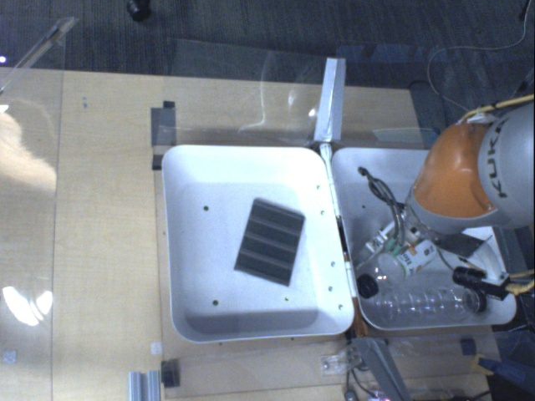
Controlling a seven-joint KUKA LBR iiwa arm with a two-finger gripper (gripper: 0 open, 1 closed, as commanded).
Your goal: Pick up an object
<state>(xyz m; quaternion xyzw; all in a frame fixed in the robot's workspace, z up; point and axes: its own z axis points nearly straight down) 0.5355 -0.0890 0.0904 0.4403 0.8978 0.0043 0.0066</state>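
The arm (pixel 468 174) hides much of the right bin (pixel 351 182).

Black letters "KU" readable on grey arm (pixel 510 170) casing.

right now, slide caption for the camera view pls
KUKA arm over the right bin; dark ribbed block lies in the left bin.

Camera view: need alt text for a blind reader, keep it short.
A grey robot arm with an orange band reaches from the right over the right white bin, where a clear plastic bottle lies near the front. The left white bin holds a dark ridged rectangular pad, lying flat and tilted.
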